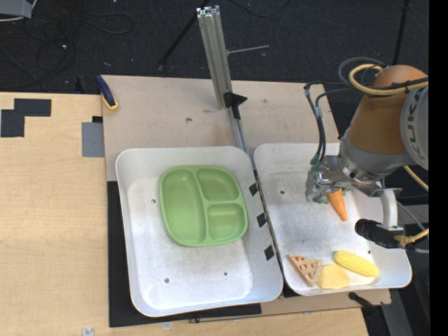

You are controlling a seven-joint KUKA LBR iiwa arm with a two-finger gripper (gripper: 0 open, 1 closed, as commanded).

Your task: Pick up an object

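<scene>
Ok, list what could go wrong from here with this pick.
1. The gripper is right beside the carrot, which lies tilted; it could slip or roll aside instead of being gripped.
2. The corn, yellow piece and pizza slice are crowded in the right bin's near corner, so a try there might shove neighbours.
</scene>
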